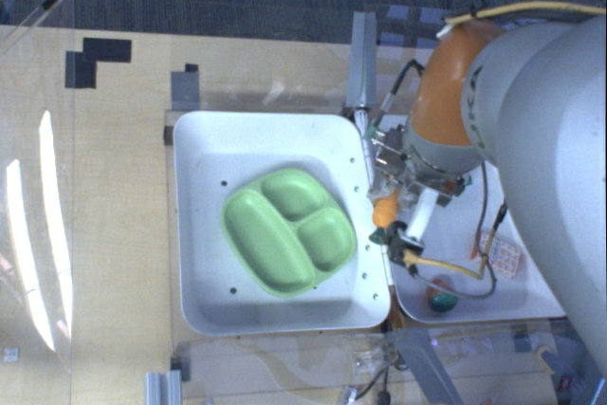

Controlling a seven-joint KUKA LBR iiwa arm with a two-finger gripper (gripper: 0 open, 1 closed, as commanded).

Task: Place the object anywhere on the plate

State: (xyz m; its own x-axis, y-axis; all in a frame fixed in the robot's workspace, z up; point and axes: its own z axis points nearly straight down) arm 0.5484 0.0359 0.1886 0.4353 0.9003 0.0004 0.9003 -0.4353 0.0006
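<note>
**A:** Where do you find the plate?

**B:** You see the light green plastic plate with three compartments [287, 230] lying flat in the left white shallow bin [204, 299]. Its one long compartment runs along the left side, and the two smaller ones sit far and right. The plate's long axis slants from far left to near right.

**A:** And the object you must place?

**B:** You can make out a small orange rounded object [383, 208] right at the wall shared by the two bins, just beside the gripper [403, 221]. It is partly hidden by the tool, so you cannot tell its long axis or which way it points. It sits apart from the plate, to the plate's right.

**A:** Is the tool gripping it?

**B:** You cannot tell. The grey arm with the orange band [455, 100] covers much of the right white bin [531, 303], and the wrist parts hide the tip.

**A:** Anything else near you?

**B:** A small green and red item [441, 301] lies in the right bin near its near edge, and a white card with red marks [501, 253] lies to its right.
</note>
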